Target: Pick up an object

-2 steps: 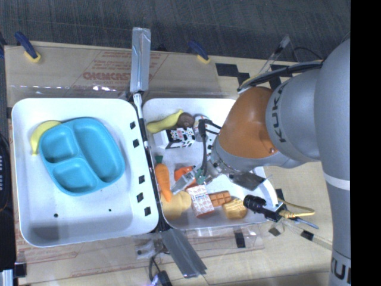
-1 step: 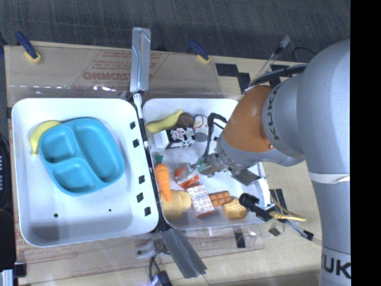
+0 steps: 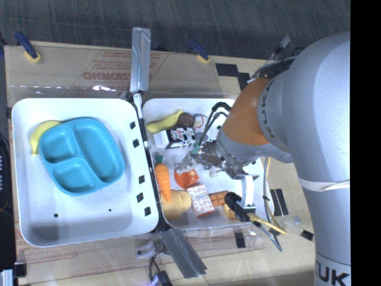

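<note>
Camera view: gripper (image 3: 199,155) fingertips indistinct amid clutter

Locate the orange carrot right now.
The orange carrot lies in the right white bin, along its left wall beside the divider, lengthwise just above a tan potato-shaped object and left of the gripper.

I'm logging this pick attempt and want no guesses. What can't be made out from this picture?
- Gripper: its jaws are too small and cluttered in the camera view to tell open from shut.
- Right bin: the arm covers its right part.
- Yellow item in the left bin: mostly hidden under the blue tray.
</note>
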You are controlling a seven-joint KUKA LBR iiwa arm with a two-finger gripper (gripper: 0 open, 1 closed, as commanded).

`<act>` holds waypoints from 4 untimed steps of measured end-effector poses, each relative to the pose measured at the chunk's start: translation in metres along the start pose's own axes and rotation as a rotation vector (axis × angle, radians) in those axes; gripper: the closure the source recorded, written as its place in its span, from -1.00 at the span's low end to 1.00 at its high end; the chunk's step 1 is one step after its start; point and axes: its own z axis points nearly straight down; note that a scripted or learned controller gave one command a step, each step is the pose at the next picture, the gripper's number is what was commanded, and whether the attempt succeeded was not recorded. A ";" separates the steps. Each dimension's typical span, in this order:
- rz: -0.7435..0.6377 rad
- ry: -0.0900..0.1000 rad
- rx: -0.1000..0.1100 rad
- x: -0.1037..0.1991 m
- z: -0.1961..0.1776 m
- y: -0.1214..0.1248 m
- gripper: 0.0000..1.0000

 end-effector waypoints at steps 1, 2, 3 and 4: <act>-0.080 0.002 -0.003 -0.024 0.028 -0.012 -1.00; 0.150 -0.001 -0.006 -0.013 0.028 -0.013 -1.00; 0.145 0.000 -0.001 -0.013 0.022 -0.013 1.00; 0.145 0.000 0.000 -0.013 0.022 -0.013 -1.00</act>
